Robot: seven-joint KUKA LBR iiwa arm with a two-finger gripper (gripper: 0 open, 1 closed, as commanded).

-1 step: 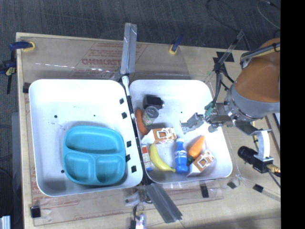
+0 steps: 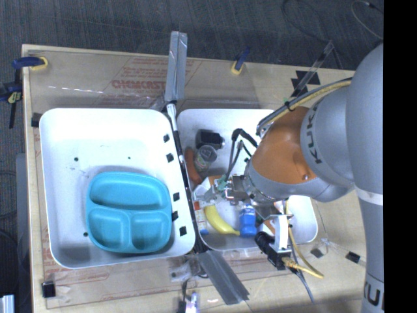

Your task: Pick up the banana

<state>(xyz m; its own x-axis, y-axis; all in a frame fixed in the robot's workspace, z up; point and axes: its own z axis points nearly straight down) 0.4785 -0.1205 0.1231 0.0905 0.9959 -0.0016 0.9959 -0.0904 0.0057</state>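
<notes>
The yellow banana (image 2: 220, 220) lies on the floor of the right bin (image 2: 306, 230), near its front left corner, curved and pointing toward the front wall. My gripper (image 2: 236, 193) hangs just above and behind it, under the orange wrist band. A small blue object (image 2: 247, 222) sits right beside the banana's right end, partly under the gripper body.
The left bin (image 2: 65, 142) holds a blue divided tray (image 2: 130, 212). At the back of the right bin are a black object (image 2: 208, 137), a small grey cup (image 2: 206, 154) and an orange-brown item (image 2: 190, 159). The arm covers the right bin's right half.
</notes>
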